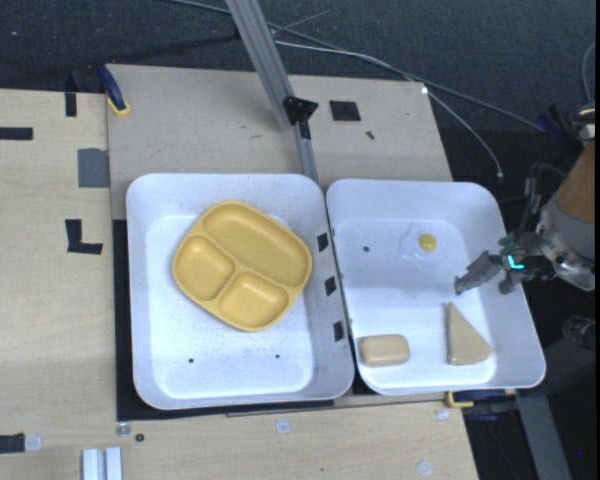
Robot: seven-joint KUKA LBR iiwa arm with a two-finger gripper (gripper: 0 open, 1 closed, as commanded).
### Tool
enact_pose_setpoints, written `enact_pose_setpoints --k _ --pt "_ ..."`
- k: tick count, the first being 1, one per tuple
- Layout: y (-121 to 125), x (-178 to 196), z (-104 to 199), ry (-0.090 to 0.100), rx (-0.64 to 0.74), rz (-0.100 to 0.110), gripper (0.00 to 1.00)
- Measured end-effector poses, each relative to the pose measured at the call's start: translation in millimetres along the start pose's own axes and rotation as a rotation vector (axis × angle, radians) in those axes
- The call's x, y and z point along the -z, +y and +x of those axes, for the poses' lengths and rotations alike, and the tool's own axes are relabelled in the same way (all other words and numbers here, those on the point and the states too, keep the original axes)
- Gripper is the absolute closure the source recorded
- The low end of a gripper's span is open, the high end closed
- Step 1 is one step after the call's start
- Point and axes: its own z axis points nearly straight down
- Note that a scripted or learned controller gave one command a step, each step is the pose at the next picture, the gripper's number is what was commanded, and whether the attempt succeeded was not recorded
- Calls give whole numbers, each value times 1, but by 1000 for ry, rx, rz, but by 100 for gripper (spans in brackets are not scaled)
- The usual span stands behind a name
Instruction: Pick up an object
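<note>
Pale wood makes up the counter (40, 268) beneath me, with two shallow white bins sitting side by side on it and dark floor beyond.

My gripper (492, 271) hangs over the right edge of the right bin (380, 203), and whether my fingers are spread or closed I cannot tell from this view; nothing is visibly caught between them. I judge that I hold nothing.

Nearest to me, just below my fingertip in the view, lies a tan wedge (466, 336) flat on the bin floor, its narrow point aimed up toward me. Further left along the bin's near wall sits a small rounded tan block (384, 349), apart from the wedge. Up toward the far side rests a fried-egg toy (423, 242), white with a yellow centre.

Across the divide, the left bin (150, 268) carries a yellow divided plate (242, 264) with three compartments, turned at an angle.

As for progress, I read the pick as not yet made: every object lies on a bin floor, none lifted. What remains is to choose one, most likely the wedge, descend, close and raise it.
</note>
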Motion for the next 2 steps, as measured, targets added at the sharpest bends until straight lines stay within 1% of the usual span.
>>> enact_pose_setpoints --k 1,2 --pt "1 1 0 -1 0 -2 0" --pt "1 -43 4 -1 0 1 0"
